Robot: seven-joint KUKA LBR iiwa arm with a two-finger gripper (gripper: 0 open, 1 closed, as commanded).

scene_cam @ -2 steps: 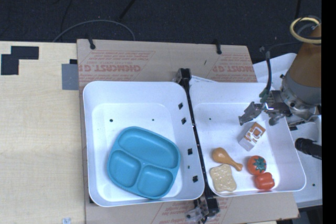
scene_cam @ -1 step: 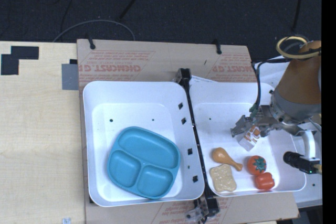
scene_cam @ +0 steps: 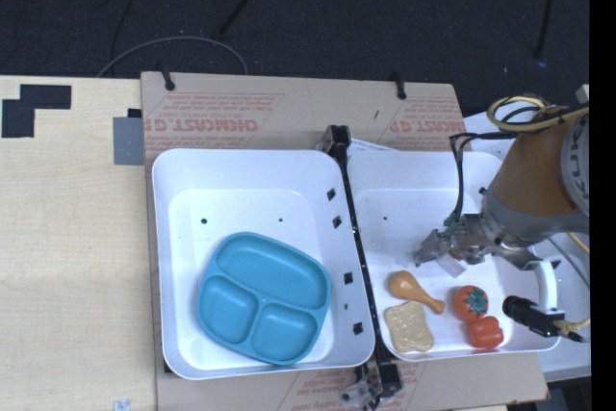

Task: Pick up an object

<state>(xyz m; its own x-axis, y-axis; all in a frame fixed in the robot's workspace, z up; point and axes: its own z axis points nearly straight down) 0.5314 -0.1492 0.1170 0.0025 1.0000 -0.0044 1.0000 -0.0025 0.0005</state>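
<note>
Pale wood tabletop, two white bins side by side at centre. Left bin: blue divided plate. Right bin: drumstick, bread slice, tomato, red pepper, lower right of frame. Arm enters from right, wrist bent down; pincer low over bin floor, just above the toys. Cannot tell its state.

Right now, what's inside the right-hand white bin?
The right bin holds a toy drumstick, a bread slice, a tomato and a red piece. The end effector hangs above them; the floor under the arm is hidden.
</note>
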